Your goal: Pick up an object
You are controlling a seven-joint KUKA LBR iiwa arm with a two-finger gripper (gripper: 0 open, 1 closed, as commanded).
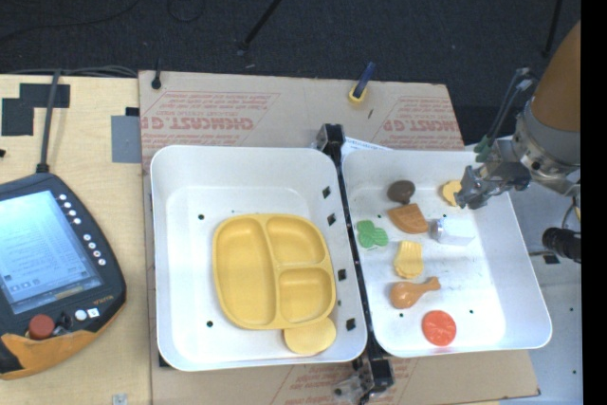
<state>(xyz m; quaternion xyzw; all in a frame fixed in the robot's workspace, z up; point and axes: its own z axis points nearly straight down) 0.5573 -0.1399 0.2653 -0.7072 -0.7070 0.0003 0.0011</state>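
The right bin (520,285) holds several toy foods. A brown round piece (401,191) and a small yellow piece (449,193) lie near its back. Below them are an orange-brown chunk (410,219), a green piece (371,235) and a white-grey block (454,230). Farther forward lie a yellow ridged piece (409,259), a brown drumstick (413,291) and a red disc (439,327). My gripper (471,190) hangs over the bin's back right part, right beside the small yellow piece and just above the white-grey block. Nothing shows in its grasp.
The left bin (180,204) carries a yellow divided plate (275,268) with a yellow disc (310,337) at its front edge. A black clamp (330,138) sits where the bins meet at the back. A teach pendant (47,261) lies on the bench at the left.
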